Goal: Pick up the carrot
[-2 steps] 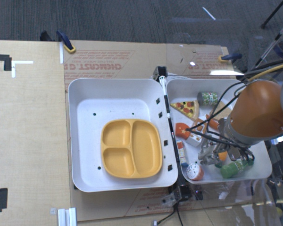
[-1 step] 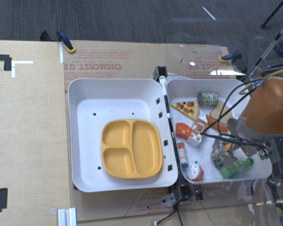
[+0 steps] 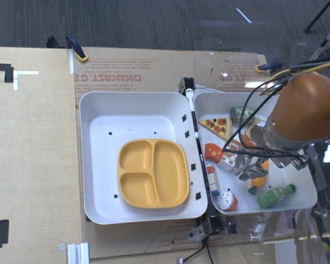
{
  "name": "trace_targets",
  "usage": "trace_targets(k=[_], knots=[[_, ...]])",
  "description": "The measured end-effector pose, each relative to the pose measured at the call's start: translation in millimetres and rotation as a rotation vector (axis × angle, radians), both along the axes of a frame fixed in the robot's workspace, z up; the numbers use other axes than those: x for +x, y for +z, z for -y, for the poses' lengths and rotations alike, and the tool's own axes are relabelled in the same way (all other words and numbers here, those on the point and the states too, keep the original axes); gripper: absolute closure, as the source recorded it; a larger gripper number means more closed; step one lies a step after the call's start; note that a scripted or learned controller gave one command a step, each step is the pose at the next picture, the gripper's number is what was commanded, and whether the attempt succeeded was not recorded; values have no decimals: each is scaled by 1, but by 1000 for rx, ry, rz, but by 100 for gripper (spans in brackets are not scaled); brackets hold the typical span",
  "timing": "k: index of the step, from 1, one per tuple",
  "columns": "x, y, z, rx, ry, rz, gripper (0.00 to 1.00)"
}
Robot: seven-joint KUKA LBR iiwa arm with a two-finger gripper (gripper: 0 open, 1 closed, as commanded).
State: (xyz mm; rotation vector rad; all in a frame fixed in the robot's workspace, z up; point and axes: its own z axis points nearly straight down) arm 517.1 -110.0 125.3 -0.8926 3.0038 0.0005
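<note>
The carrot (image 3: 259,176) is a small orange piece with a green tip and lies in the right bin (image 3: 302,202), near its front. My gripper (image 3: 248,171) hangs right over the carrot and hides part of it. The arm's orange band (image 3: 308,106) looms above the bin's right half and covers what lies under it. Cables run from the arm down to the gripper.
In the right bin lie a pizza slice (image 3: 216,125), a red-orange toy (image 3: 212,152), a white box (image 3: 226,161), a red-and-white packet (image 3: 210,177), a white-and-red ball (image 3: 226,201), a green bottle (image 3: 275,196) and a green can (image 3: 242,114). The left bin (image 3: 99,147) holds a yellow divided plate (image 3: 153,173).
</note>
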Motion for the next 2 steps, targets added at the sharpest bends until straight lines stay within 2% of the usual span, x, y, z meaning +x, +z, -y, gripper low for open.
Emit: trace_targets(k=[1,2], knots=[[2,10,0,2,-12,8,100],[-1,-33,62,-1,159,-1,100]])
